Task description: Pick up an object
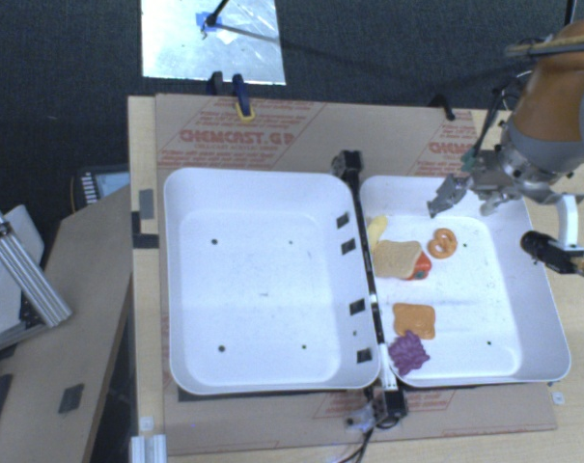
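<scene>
The right bin [533, 307] holds several toy foods along its left half. A tan bread slice [397, 258] lies beside a small red piece [423, 269], with a yellow piece [376, 226] just above them. An orange pretzel [444, 243] sits to their right. Lower down are an orange cracker [414, 318] and a purple grape bunch [407, 353]. My gripper [467, 201] hangs over the bin's upper part, just above the pretzel. Its fingers are spread open with nothing between them.
The left bin [263, 278] lies next to the right one, with a black divider strip [361, 258] between them. Both rest on a cardboard sheet [272, 133]. A metal plate [212, 27] lies at the back left. The arm's orange band [552, 95] is at the right.
</scene>
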Tool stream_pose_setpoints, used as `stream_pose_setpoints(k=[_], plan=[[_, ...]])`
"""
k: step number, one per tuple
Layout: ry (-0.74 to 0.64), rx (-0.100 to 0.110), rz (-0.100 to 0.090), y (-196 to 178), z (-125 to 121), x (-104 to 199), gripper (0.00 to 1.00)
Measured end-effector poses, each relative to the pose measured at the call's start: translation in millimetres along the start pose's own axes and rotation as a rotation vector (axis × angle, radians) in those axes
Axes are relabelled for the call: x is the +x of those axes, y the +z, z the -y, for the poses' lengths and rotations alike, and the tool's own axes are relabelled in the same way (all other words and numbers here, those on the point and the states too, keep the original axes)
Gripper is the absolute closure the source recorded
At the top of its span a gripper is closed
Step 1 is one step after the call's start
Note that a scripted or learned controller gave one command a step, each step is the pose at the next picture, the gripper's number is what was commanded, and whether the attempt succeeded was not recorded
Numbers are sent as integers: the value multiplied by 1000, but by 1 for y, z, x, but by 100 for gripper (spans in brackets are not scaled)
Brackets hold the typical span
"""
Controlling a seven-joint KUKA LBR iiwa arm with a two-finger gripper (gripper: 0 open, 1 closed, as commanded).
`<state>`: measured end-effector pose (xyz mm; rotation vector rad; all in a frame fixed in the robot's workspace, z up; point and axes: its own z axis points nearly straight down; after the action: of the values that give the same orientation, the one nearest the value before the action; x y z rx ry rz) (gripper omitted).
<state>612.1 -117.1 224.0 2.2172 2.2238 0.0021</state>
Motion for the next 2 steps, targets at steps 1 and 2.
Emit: stream_pose_setpoints(k=[1, 2], plan=[[4, 5, 0, 145, -3, -29, 0], [7, -5, 5, 136, 61, 8, 0]])
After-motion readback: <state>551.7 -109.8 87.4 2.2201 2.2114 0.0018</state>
